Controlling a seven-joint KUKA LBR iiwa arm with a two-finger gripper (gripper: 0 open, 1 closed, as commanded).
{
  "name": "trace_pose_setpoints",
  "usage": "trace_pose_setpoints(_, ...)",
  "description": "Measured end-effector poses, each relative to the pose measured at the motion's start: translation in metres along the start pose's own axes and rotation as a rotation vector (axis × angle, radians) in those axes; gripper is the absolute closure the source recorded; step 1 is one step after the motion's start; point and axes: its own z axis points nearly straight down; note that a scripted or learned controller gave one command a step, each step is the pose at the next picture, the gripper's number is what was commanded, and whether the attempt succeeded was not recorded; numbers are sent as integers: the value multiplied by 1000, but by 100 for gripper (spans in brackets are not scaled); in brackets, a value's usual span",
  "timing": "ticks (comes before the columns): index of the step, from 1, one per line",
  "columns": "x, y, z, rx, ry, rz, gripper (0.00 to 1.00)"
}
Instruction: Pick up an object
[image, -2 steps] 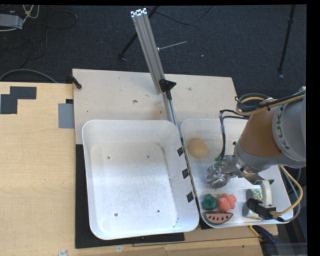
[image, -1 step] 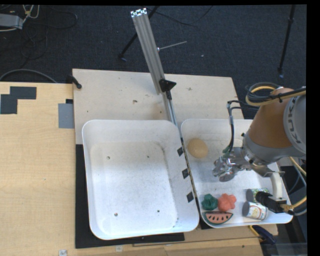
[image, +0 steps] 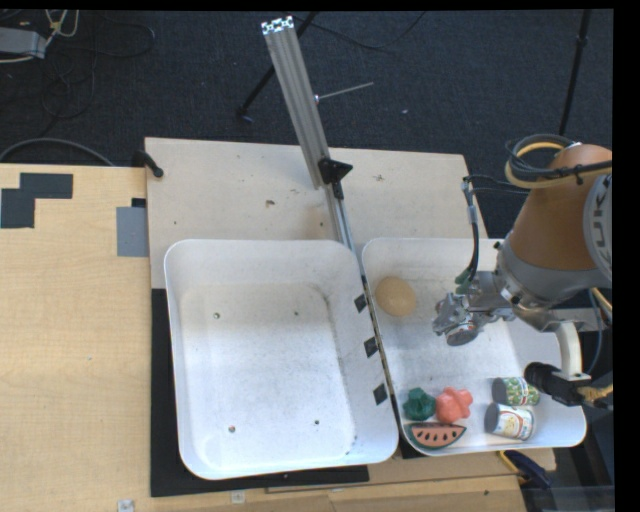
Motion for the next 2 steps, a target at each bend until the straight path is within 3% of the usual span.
trace_pose_setpoints(1, -1, 0, -5, 4, 1, -1, 100)
trace_pose_setpoints(2, 61, 5, -8, 4, 3, -4, 100)
